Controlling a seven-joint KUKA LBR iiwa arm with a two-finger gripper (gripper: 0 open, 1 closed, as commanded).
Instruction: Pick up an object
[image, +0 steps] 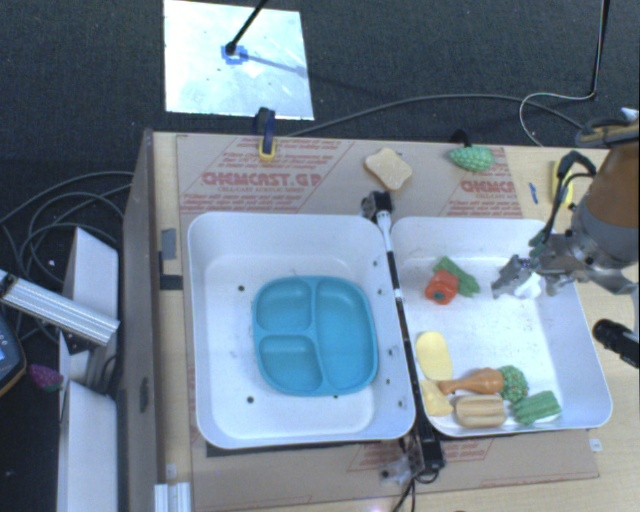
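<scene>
Right bin (570, 330), far half: the gripper (520, 278) hangs near the bin's right wall, reaching in from the right; whether it is open or closed cannot be told at this size, and nothing can be made out in its grasp. Nearest candidate: a toy carrot (447, 281), orange-red body with green top, lying on the bin floor just left of the gripper and toward the divider between the two bins; bare floor lies between them, with nothing standing in the way. Its long axis runs slantwise, green end toward the far right, orange end toward the near left. Near edge of the same bin, well apart from the gripper: a yellow oval piece (433, 354), a toy drumstick (474, 381), a toy bread roll (479, 410), a broccoli floret (513, 381) and a green pod (537, 406), crowded and touching, likely harder to separate. Left bin (220, 250): a blue divided plate (314, 335) at its centre. Bench (300, 180) behind the bins: a toast slice (388, 168) and a green knobbly toy (472, 158).
</scene>
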